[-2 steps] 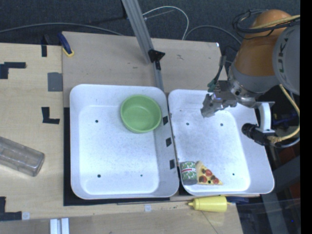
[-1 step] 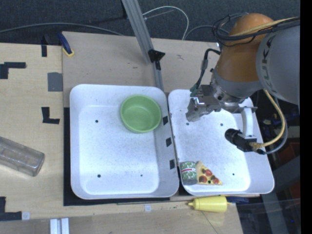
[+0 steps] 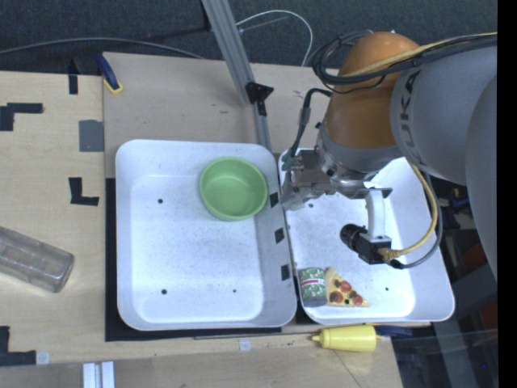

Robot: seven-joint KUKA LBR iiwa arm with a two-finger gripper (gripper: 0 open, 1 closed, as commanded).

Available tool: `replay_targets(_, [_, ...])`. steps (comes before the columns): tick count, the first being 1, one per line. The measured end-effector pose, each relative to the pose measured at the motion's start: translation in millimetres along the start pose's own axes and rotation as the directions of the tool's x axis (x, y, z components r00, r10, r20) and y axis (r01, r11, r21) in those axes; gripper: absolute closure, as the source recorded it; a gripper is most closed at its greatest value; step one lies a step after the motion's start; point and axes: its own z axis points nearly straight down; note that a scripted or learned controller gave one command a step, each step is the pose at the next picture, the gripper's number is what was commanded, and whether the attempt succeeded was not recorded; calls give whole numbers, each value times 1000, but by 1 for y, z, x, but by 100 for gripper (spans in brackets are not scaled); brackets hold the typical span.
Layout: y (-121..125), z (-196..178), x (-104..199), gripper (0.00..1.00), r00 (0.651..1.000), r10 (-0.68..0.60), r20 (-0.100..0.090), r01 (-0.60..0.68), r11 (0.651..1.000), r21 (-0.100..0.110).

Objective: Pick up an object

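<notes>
The grey arm with its orange band (image 3: 373, 79) hangs over the right bin (image 3: 420, 289). Its gripper (image 3: 297, 186) is low at that bin's upper left corner, close to the wall shared with the left bin. A green bowl (image 3: 233, 187) stands upright in the left bin (image 3: 161, 249), just left of the gripper and apart from it. At the right bin's near left corner lie a toy pizza slice (image 3: 343, 291) and a small green and white packet (image 3: 312, 284), side by side.
A yellow bottle (image 3: 347, 338) lies on the bench just in front of the right bin. A clear plastic container (image 3: 32, 259) lies at the far left of the bench. A slanted metal pole (image 3: 234, 55) comes down behind the bins.
</notes>
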Motion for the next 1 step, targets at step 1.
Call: replay_targets(1, [-27, 26, 41, 100, 1000, 2, 1, -2, 1000, 3])
